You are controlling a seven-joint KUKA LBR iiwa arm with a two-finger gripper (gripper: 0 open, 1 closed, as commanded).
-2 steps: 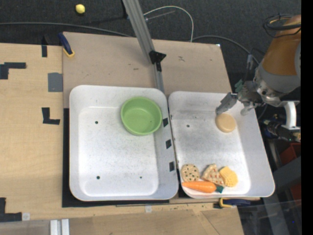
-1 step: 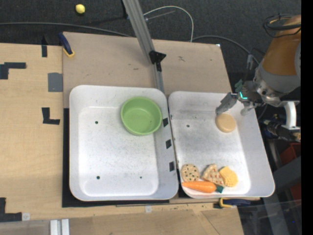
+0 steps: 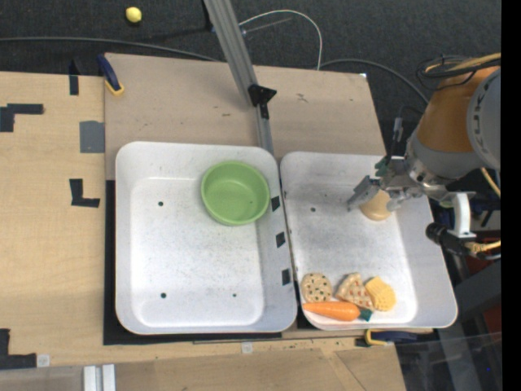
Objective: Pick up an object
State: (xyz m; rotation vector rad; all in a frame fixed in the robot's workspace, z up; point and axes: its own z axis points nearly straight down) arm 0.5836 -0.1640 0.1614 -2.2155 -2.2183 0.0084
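Tan rounded object (image 3: 375, 208) seemingly between the spread fingers of the gripper (image 3: 377, 197), right bin (image 3: 326, 235).

A robotics lab: a plywood bench (image 3: 187, 112) marked with tape, two white bins (image 3: 134, 218) mounted side by side, loose cables (image 3: 285, 23) crossing dark carpet (image 3: 366, 15).

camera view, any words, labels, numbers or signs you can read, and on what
None can be read.
The round green plastic bowl in the left shallow white bin bears no label.
The orange carrot-shaped toy and other toy foods in the right shallow white bin bear no text.
The black tape marks on the bench form no letters.
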